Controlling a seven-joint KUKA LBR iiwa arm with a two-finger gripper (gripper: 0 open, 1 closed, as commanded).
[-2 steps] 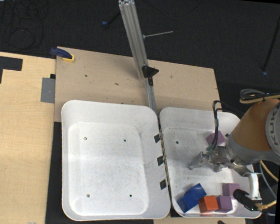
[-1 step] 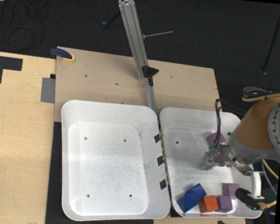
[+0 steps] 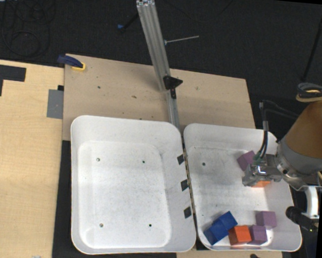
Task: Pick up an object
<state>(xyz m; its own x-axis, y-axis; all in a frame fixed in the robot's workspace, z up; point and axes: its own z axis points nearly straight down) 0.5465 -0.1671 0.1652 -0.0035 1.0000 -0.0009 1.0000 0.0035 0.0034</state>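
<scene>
Arm: reaches in from the right, grey with an orange band, bent down over the right bin (image 3: 202, 144).
End effector (image 3: 257, 177): low over the right bin's far-right part, at the bin floor or just above it; whether it is released or clenched, I cannot tell.
Beneath the end effector: a small orange block (image 3: 261, 185) peeks out at its near side, possibly touching it.
Purple block (image 3: 246, 160): just left of the end effector, on the far side.
Near corner cluster: blue block (image 3: 220, 227), orange block (image 3: 241, 235) and two purple blocks (image 3: 263, 226), close together in the right bin's near-right corner.
Left bin (image 3: 86, 129): white, beside the right one on the table (image 3: 113, 89).
</scene>
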